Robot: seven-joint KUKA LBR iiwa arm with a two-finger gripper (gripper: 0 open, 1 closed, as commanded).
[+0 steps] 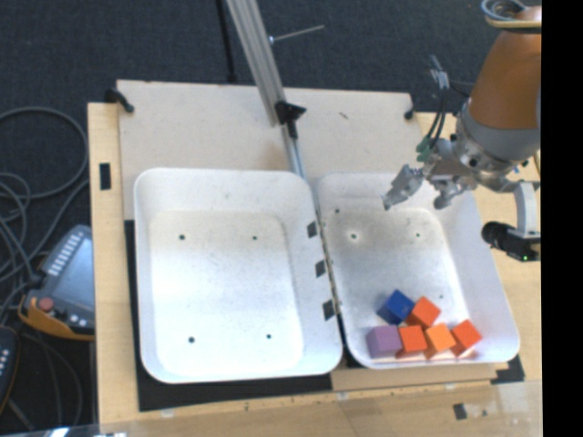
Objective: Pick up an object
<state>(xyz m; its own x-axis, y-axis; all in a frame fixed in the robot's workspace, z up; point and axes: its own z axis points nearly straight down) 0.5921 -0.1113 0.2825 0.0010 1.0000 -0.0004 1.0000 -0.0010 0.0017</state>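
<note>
Several small blocks lie clustered in the near right corner of the right bin (474, 262): a blue block (395, 305), a purple block (383, 340), and orange blocks (424, 313) (412, 339) (465, 334) beside them. My gripper (421, 192) hangs above the far edge of the right bin, well away from the blocks. Its two fingers stand apart, open, with nothing between them.
The left bin (146, 244) sits beside the right one. A slanted aluminium post (260, 53) rises from the bench behind the bins. Cables and a hand-held pendant (64, 276) lie on the floor at the left.
</note>
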